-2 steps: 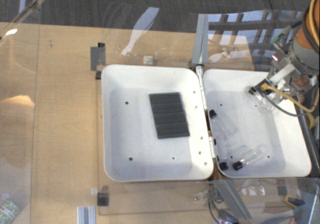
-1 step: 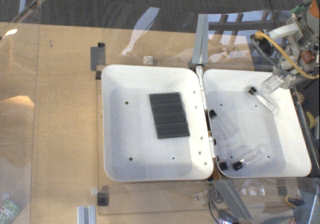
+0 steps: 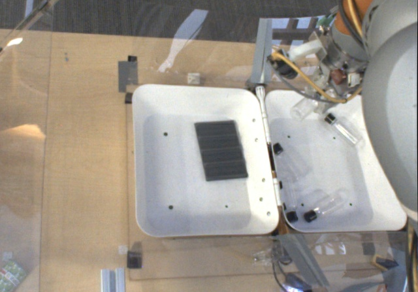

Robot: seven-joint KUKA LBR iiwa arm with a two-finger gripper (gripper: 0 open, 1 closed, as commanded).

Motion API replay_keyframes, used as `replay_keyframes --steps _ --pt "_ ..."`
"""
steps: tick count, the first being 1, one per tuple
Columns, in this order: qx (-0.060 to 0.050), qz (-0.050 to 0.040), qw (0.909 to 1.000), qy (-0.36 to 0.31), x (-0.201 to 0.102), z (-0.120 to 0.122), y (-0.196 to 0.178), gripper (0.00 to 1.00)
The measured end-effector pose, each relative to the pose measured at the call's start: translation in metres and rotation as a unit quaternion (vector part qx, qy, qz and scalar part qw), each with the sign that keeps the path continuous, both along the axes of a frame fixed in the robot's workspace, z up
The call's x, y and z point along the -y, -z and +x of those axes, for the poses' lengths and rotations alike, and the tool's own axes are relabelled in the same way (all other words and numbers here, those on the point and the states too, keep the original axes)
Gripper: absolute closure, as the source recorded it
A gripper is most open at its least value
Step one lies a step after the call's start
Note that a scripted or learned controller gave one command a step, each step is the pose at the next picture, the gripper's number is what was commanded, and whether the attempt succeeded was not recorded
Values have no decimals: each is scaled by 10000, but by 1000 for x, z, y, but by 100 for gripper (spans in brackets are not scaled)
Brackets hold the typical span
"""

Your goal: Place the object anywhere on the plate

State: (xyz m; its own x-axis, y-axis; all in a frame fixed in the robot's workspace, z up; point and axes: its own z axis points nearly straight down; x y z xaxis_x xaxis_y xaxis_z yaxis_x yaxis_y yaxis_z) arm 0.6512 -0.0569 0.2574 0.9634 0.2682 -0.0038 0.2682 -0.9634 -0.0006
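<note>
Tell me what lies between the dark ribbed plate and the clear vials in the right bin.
Camera view: bare white floor, then the two bins' adjoining rims.

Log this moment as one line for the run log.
arm: over right bin far corner | dark ridged plate: left bin | clear tubes: right bin | placement: not done

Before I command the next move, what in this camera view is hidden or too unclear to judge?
- Hand: finger state unreadable, lost among cables and the wrist.
- Clear vials in the right bin: transparent, outlines faint, count uncertain.
- Right bin's far side: covered by the arm.
- Dark plate in the left bin: surface detail too small.
</note>
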Motion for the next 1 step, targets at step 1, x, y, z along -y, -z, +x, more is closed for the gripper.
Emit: replay_keyframes --steps 1 --pt "29 0 9995 330 -38 -37 -59 100"
